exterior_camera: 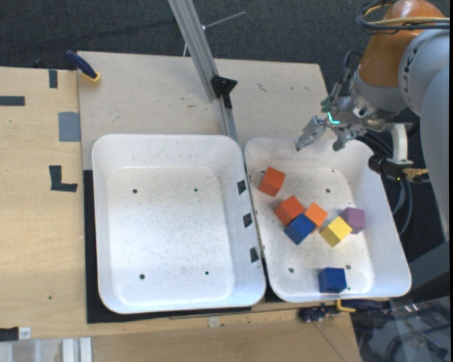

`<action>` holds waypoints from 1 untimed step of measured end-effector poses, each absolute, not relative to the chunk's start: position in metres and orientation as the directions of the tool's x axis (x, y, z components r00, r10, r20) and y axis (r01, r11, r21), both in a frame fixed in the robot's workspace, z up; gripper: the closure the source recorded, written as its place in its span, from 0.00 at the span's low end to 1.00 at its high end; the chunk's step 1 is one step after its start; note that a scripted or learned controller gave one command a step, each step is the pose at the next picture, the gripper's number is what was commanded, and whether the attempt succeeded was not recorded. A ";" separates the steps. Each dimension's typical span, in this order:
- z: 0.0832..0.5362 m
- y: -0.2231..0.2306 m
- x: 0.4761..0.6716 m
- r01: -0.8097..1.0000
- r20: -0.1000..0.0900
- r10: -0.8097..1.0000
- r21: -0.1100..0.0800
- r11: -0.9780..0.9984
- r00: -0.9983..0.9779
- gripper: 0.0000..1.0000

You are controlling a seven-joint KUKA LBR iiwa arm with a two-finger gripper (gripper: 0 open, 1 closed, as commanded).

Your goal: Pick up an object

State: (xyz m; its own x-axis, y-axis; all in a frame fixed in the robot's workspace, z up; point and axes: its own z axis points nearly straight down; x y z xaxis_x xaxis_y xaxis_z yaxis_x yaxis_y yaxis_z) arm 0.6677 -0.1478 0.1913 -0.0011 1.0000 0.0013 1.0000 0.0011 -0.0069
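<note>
At the bottom of the frame, a dark blue cube (332, 279) sits alone near the front rim of the right bin (385, 225). Above it lies a cluster: yellow cube (334, 231), purple cube (354, 219), a second blue cube (299, 228) and two orange cubes touching. Further up, a lone orange cube (272, 181) stands apart. The gripper (321, 138) hovers at the bin's upper edge, fingers spread, nothing between them; that lone cube lies down-left of it, nearest.

A single fixed camera looks down at a slant from above the bench (174, 89), framing both white bins (166, 145) centrally, the arm (408, 59) entering at two o'clock.
</note>
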 end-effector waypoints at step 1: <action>0.195 -0.148 0.669 1.000 -0.001 1.000 -0.002 0.002 -0.002 0.00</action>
State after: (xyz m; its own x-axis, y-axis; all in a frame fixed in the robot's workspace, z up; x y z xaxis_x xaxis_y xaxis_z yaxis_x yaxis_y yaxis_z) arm 0.6688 -0.1480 0.1947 -0.0024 1.0000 -0.0012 1.0000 0.0024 -0.0019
